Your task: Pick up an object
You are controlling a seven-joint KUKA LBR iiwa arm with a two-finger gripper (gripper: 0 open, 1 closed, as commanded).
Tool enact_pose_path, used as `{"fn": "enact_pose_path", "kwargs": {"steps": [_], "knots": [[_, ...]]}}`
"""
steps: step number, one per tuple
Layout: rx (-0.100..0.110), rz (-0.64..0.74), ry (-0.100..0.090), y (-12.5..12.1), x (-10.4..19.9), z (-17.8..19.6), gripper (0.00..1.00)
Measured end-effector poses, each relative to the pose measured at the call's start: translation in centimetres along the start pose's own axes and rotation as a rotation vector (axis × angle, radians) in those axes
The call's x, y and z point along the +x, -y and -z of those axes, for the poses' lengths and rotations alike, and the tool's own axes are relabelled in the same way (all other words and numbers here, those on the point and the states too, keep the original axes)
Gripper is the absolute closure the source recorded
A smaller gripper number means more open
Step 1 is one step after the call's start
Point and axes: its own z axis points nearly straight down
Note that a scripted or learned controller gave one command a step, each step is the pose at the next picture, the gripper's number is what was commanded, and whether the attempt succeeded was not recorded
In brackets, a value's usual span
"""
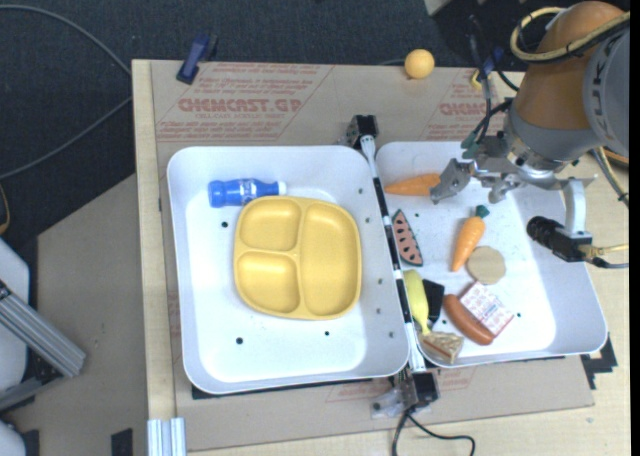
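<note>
My gripper [475,184] hangs over the back of the right bin [575,329], open, with nothing between its fingers. Just left of it lies a small orange carrot [411,185] against the bin's back left corner. A second carrot [467,241] with a green tip lies just below the gripper, apart from it. Beside that carrot sits a tan round disc [487,265]. Nearer the front lie a hot dog [466,320], a pink and white packet [489,307], a banana [414,296] and a watermelon slice [405,237].
The left bin [195,344] holds a yellow divided plate [297,255] and a blue bottle [240,190] behind it. A brown pastry [441,346] lies in the right bin's front left corner. An orange ball [420,64] rests on the bench behind the bins.
</note>
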Motion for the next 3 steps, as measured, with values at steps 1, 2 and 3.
{"fn": "enact_pose_path", "kwargs": {"steps": [1,2,3], "knots": [[0.006,-0.001,-0.002,1.5,-3.7,-8.7,0.0],[0.0,0.0,-0.002,1.3,-3.7,-7.5,1.0],[-0.002,0.003,-0.004,0.4,6.1,1.3,1.0]]}}
